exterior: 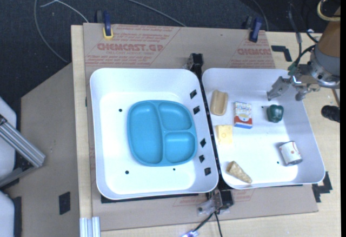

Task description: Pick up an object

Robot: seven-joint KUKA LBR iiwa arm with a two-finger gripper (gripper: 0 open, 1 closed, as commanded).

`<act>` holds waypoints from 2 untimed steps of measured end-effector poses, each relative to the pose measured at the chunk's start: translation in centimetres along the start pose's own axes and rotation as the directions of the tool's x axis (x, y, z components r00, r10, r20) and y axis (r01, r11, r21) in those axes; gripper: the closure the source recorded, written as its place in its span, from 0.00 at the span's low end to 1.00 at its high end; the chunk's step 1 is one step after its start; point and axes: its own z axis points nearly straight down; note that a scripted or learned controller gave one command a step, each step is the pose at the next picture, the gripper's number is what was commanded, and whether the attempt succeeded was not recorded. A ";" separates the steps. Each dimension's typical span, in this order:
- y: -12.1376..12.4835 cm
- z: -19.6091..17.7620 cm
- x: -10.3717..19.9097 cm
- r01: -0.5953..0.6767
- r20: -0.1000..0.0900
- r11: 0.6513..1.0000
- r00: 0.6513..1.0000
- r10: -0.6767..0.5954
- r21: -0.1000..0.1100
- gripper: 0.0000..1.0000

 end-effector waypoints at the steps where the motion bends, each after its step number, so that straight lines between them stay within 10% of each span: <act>1: 0.8 5.9 -0.1 0.002 0.001 1.000 1.000 -0.002 -0.002 0.00; 2: 1.0 8.3 0.2 0.003 -0.004 1.000 1.000 -0.003 -0.004 0.00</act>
